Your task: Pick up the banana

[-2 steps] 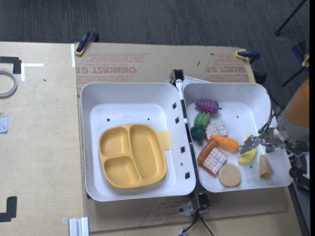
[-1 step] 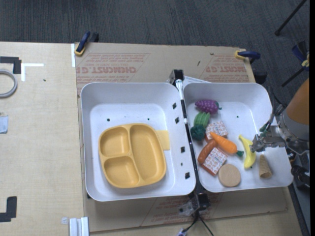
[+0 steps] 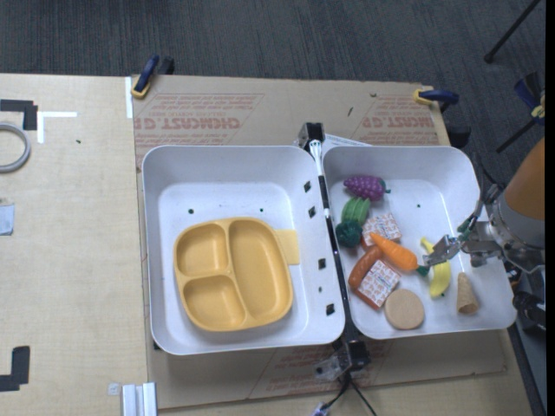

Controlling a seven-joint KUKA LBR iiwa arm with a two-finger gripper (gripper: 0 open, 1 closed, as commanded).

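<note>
We are at the approach step: the claw hangs open and empty just above the banana near the right bin's right edge, and must next descend and close.

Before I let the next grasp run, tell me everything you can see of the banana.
The banana is small, yellow and plastic-looking, a toy by its look. It lies on the floor of the right bin, near its right wall, lengthwise toward the front edge. The gripper sits over its upper end, hiding it. A tan cone lies just to its right.
</note>
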